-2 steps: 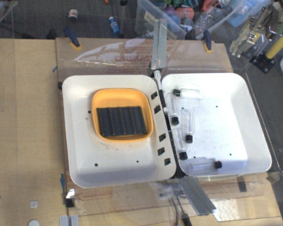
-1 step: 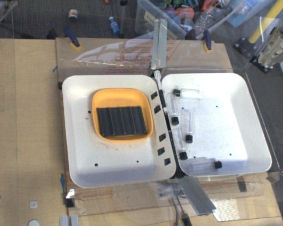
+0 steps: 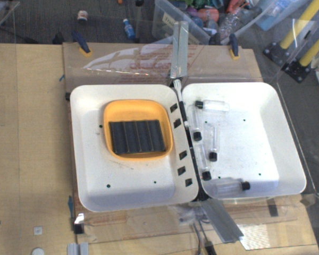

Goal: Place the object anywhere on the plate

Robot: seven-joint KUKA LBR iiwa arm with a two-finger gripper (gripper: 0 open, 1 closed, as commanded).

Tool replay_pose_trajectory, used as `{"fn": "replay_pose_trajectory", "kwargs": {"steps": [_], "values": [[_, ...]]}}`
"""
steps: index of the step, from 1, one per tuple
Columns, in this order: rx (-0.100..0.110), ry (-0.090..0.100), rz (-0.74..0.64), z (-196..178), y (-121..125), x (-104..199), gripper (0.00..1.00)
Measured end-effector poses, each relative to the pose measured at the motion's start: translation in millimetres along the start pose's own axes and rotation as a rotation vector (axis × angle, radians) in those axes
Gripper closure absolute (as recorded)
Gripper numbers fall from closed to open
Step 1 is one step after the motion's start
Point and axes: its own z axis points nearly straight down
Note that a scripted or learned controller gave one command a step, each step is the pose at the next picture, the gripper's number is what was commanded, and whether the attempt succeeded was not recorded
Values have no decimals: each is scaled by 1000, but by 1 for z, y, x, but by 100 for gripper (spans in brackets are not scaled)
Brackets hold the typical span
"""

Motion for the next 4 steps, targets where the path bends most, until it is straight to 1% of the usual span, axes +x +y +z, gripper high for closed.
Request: {"fn": "replay_pose_trajectory", "kwargs": {"steps": [4], "values": [[14, -59, 13, -56, -3, -4, 100]]}}
